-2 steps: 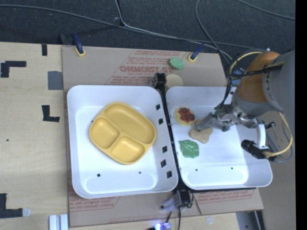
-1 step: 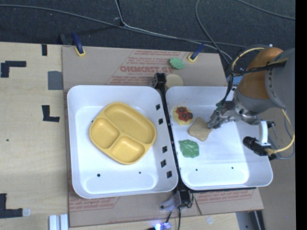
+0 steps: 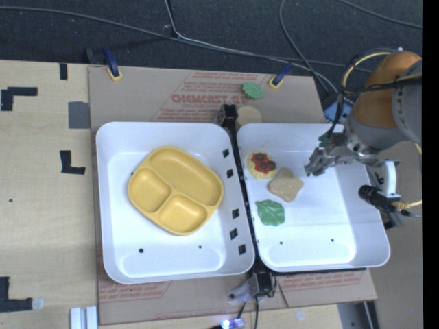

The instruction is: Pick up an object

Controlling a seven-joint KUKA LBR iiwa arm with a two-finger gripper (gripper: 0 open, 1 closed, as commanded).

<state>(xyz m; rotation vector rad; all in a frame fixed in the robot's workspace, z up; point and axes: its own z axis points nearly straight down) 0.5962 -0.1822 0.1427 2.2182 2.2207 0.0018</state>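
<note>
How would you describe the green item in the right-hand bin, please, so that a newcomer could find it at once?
Start at the right bin, the one without the yellow tray. Three small items sit in a cluster near its left wall; the green piece is the one closest to the camera. It is plain leafy green, whereas the tan piece and the yellow-and-red piece lie beyond it.

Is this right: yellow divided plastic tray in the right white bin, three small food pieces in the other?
No, the bins are swapped. The camera view shows the yellow divided plastic tray in the left white bin. The three small food pieces lie in the right white bin.
</note>
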